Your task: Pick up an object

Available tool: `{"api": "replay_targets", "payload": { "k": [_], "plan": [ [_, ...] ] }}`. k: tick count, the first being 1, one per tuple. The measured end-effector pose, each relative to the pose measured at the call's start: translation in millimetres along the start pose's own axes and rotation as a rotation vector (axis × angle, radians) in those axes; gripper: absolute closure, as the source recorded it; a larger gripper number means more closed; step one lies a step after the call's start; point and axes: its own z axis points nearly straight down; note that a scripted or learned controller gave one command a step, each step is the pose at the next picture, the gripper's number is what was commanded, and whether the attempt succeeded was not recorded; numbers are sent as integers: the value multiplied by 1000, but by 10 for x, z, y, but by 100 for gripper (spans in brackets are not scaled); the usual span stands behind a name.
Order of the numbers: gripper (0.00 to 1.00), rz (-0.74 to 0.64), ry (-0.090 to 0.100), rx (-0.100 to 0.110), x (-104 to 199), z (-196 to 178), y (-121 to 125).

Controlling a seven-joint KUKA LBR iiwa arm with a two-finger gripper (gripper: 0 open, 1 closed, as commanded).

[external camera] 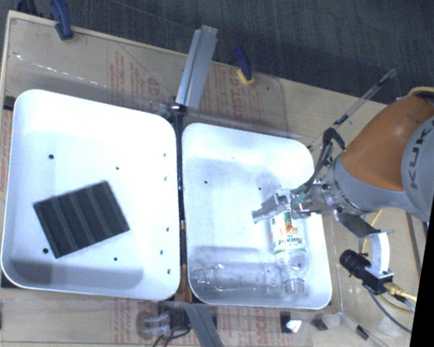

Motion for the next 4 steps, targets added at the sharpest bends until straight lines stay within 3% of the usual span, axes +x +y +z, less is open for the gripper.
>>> {"api": "replay_targets", "payload": {
  "k": [1,2,3,4],
  "plan": [
    [0,22,0,0,567,52,-127],
    [0,2,0,0,279,861,-139],
    [0,335,-2,-3,30,140,-321],
    [0,295,0,-2,32,157,3]
  ]
}}
